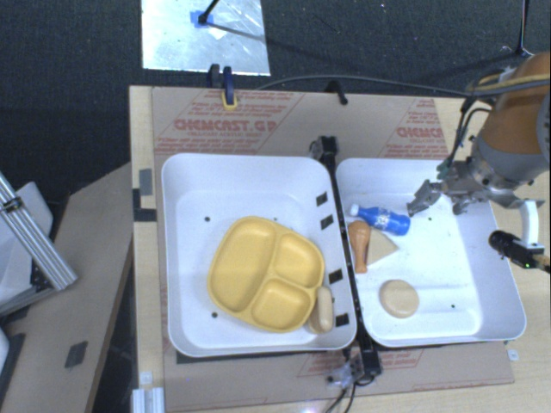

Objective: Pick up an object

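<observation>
Lying on its side in the right-hand shallow white plastic bin [499, 317], the small blue plastic bottle with a white cap [380, 218] sits just beside the grey two-finger gripper [425, 198], on its far-from-arm side and slightly below it. Whether that gripper is spread or closed cannot be told from here, and nothing is visibly held. Judging by looks, the bottle is light, stiff and smooth, so it may roll or slip; gripping across the middle of its barrel seems safest. Further from the gripper lie a tan cone-shaped piece [359, 244] and a round beige disc [399, 298]
</observation>
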{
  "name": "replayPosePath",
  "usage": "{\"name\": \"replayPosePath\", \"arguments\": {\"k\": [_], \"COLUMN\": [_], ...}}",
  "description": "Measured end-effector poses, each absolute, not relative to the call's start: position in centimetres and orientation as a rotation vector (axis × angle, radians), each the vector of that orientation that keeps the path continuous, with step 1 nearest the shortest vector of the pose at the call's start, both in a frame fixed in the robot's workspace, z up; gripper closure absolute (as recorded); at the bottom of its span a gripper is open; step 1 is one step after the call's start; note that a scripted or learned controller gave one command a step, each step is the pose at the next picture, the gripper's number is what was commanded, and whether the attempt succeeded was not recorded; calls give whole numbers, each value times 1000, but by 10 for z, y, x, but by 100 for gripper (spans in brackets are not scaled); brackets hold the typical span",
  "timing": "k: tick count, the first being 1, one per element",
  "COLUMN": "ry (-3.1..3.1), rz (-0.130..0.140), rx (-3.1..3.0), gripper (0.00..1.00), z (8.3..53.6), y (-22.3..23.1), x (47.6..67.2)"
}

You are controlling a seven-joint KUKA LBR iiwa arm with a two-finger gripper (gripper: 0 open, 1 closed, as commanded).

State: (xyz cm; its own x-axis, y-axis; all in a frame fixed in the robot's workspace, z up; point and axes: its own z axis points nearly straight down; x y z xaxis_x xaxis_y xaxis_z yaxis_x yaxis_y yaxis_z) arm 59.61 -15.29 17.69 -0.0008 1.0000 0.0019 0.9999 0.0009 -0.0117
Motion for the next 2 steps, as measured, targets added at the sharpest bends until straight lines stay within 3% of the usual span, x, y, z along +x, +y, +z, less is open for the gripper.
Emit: {"name": "replayPosePath", "arguments": {"k": [1, 2], "ry": [-2226, -2224], "rz": [-1, 1], "rx": [-2218, -2219], "gripper": [0, 0], "z": [185, 143], "y": [-153, -155], "x": [599, 603]}}
